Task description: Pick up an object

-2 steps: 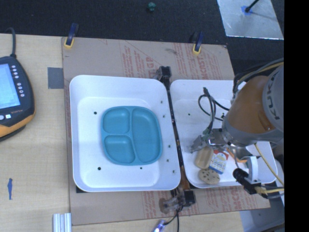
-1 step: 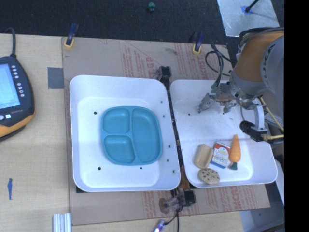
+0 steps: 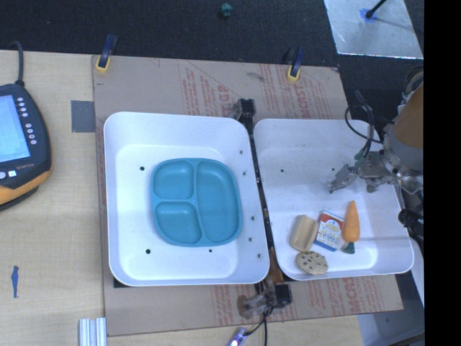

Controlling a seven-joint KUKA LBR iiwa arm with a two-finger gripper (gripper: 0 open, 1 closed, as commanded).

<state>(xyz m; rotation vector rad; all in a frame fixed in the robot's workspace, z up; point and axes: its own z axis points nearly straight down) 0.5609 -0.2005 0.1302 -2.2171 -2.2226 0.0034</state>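
While the bench's left edge carries a teach pendant (image 3: pixel 18 146), the left bin (image 3: pixel 122 193) holds a blue divided plate (image 3: pixel 196 202) at its middle, nothing on it. Right bin (image 3: pixel 288 139): four items clustered along its near edge. Left to right: tan block (image 3: pixel 303 232), with a chocolate-chip cookie (image 3: pixel 311 262) just below it toward the near left corner; small printed carton (image 3: pixel 330 231) touching the block's right side; toy carrot (image 3: pixel 351 223) upright, just beside the carton. Gripper (image 3: pixel 353 176) sits above the carrot, toward the bin's right edge, fingers splayed wide, nothing between them.

Step in hand, by my reading: approach, no grasp yet. Nearest target is the carrot. Next move calls for shifting toward the near edge, centring over the carrot, descending, then closing. The carton lies close alongside, so finger placement looks tight.
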